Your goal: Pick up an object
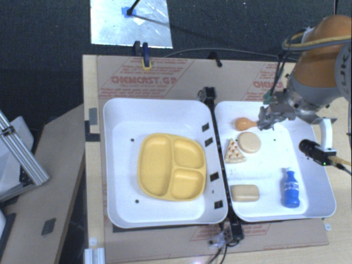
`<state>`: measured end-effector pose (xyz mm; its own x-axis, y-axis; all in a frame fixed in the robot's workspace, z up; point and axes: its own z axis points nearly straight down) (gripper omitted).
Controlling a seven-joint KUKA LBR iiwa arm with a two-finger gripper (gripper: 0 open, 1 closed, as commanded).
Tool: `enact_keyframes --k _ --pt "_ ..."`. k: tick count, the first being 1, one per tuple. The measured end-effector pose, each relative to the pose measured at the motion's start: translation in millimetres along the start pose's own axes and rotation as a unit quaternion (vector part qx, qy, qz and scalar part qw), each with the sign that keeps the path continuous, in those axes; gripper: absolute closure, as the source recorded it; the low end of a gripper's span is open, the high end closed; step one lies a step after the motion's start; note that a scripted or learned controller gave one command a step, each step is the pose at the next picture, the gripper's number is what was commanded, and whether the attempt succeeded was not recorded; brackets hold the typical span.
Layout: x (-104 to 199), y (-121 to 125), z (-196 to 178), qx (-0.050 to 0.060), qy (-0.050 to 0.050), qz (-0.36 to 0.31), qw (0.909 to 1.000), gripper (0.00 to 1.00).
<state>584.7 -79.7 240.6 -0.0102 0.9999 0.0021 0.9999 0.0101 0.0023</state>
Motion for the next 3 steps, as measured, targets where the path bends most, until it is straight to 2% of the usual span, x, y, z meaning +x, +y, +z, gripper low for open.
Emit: enact_keyframes --k 1,3 --pt "55 -6 -8 0.0 0.0 0.0 1.0 1.0" --pt "151 -19 16 0.001 0.0 0.001 1.0 1.0"
